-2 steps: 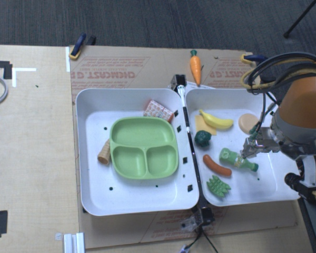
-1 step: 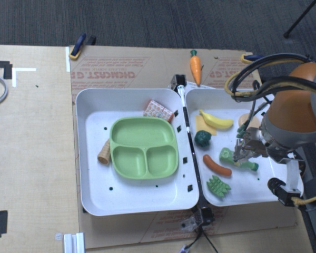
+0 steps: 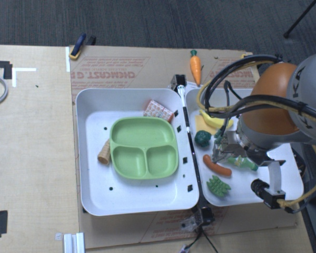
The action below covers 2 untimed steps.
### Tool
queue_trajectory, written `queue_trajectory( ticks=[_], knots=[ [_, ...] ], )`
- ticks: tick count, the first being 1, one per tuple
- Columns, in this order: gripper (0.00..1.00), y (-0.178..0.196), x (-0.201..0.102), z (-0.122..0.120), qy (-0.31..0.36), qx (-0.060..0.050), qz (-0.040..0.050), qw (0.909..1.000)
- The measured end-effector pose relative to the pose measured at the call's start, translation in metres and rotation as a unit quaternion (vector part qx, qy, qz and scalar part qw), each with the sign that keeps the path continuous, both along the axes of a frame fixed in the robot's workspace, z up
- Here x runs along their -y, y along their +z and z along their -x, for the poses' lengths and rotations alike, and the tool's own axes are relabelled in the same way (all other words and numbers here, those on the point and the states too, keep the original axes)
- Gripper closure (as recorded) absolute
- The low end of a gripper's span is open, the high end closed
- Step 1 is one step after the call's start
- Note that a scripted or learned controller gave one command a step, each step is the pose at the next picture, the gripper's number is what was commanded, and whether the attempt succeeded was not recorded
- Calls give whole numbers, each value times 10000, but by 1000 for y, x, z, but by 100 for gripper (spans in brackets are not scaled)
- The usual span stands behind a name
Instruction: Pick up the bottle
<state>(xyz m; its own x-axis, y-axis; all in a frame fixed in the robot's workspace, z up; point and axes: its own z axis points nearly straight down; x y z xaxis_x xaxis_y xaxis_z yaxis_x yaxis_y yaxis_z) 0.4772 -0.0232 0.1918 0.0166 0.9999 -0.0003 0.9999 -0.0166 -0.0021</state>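
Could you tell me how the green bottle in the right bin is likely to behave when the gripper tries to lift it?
The bottle lies on its side, so it may roll if nudged. It looks small and light. The hot dog lies close beside it and could get bumped.

Two bins side by side. In left bin (image 3: 89,157): divided plate (image 3: 144,147) at centre, cork (image 3: 104,152) touching its left edge, small packet (image 3: 158,109) behind. In right bin (image 3: 292,178): banana (image 3: 213,121) behind, sausage (image 3: 217,166) centre, bottle (image 3: 243,163) just right of it. Toy carrot (image 3: 195,66) behind both bins.

The grey arm reaches in from the right, its claw (image 3: 219,151) pointing down.
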Motion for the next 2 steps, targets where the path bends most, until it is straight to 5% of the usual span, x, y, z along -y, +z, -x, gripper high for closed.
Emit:
queue_trajectory(
  ticks=[2],
  knots=[
    [100, 15, -172, 0, -1366, 0, 10, 9906]
  ],
)
